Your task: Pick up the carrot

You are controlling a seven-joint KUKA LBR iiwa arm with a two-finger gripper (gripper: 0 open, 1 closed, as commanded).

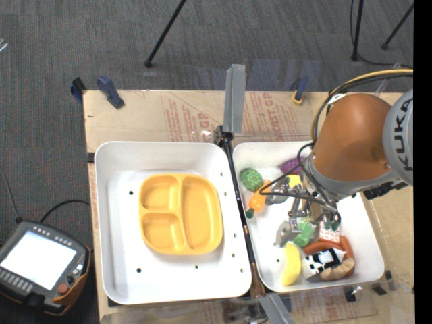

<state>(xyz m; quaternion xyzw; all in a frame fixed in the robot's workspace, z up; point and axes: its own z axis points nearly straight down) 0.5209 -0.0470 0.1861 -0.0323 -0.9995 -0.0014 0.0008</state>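
Observation:
The carrot [258, 200] is a small orange piece with a green top, lying at the left side of the right bin [371, 238], close to the divider. My gripper [305, 220] hangs low over the middle of that bin, to the right of the carrot and apart from it. Its metal tip sits right over a small green item [305, 234]. I cannot make out whether that item is held. The orange wrist band [351, 144] hides the bin's far right part.
Around the gripper lie a green knobbly vegetable [252, 178], a purple piece [291, 164], a yellow fruit [291, 264], a red piece [329, 245], a black-and-white toy [316, 262] and a brown roll [339, 268]. The left bin [115, 181] holds a yellow divided plate [181, 213].

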